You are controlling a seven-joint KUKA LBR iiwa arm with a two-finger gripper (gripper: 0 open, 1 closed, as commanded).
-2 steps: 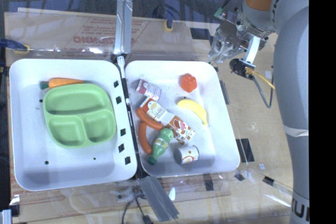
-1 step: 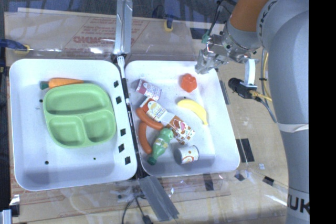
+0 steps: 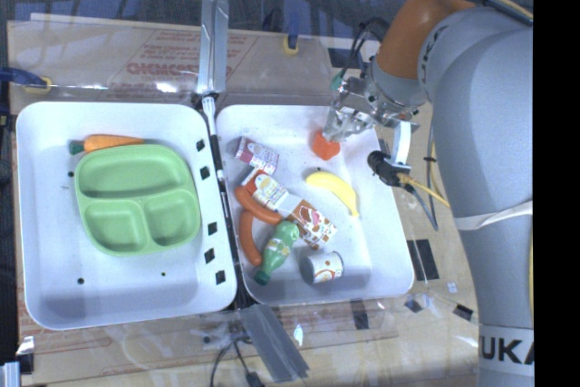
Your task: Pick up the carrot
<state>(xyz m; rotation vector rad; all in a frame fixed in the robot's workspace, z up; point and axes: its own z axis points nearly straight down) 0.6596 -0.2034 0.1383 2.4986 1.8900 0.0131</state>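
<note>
- White plastic forms both shallow bins on a pale bench (image 3: 109,59) covered with clear sheeting; dark ribbed flooring shows beyond the bench's far edge.
- Taking the green divided plate (image 3: 138,198) as the landmark: it lies in the left bin (image 3: 45,285), leaving bare white floor along that bin's near side and a narrow strip on its left.
- The carrot (image 3: 111,142) lies just beyond the plate's far rim, close against it or touching, between the plate and the bin's far wall. Its long axis runs left to right, parallel to that wall, green leafy end to the left and orange body to the right.
- Right of the plate, across the divider, the right bin (image 3: 385,276) holds a crowd: a small carton (image 3: 256,155), two sausages (image 3: 252,217), a green bottle (image 3: 275,251), a snack packet (image 3: 311,225), a can (image 3: 322,266) and a banana (image 3: 333,190).
- Open floor in that bin lies mostly along its far side and right wall.
- The gripper (image 3: 344,124) hangs far right of the plate, over the right bin's far part, just above a small orange-red object (image 3: 325,145); whether its fingers are parted or closed cannot be made out.
- The grey arm (image 3: 480,104) fills the view beyond that bin.
</note>
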